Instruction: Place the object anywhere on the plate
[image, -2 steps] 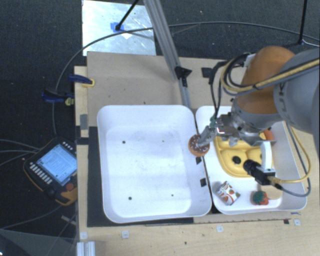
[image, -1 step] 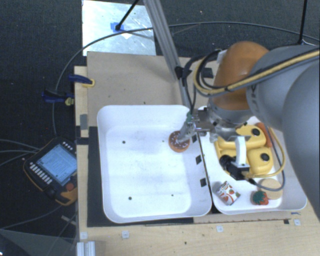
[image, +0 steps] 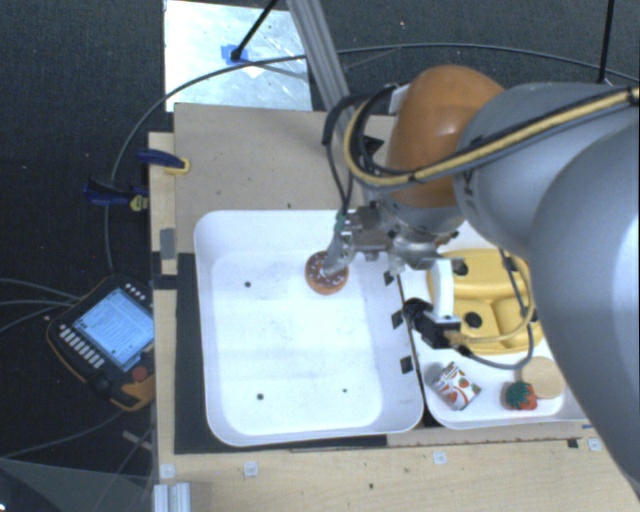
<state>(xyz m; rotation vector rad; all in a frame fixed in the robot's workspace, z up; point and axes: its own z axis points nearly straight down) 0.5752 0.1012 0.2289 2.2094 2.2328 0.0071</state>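
A small brown doughnut with sprinkles (image: 325, 274) lies in the left white bin (image: 290, 400), near its far right corner. My gripper (image: 340, 256) hangs right over the doughnut's upper right edge, touching it or nearly so. The yellow plate (image: 484, 292) sits in the right bin, partly hidden under the arm's wrist and cables.
In the right bin (image: 490, 418), at the front, lie a small red and white can (image: 455, 387), a strawberry-like toy (image: 517, 396) and a tan round piece (image: 545, 375). The arm's large grey body covers that bin's right side. A dividing wall (image: 405, 345) separates the bins.
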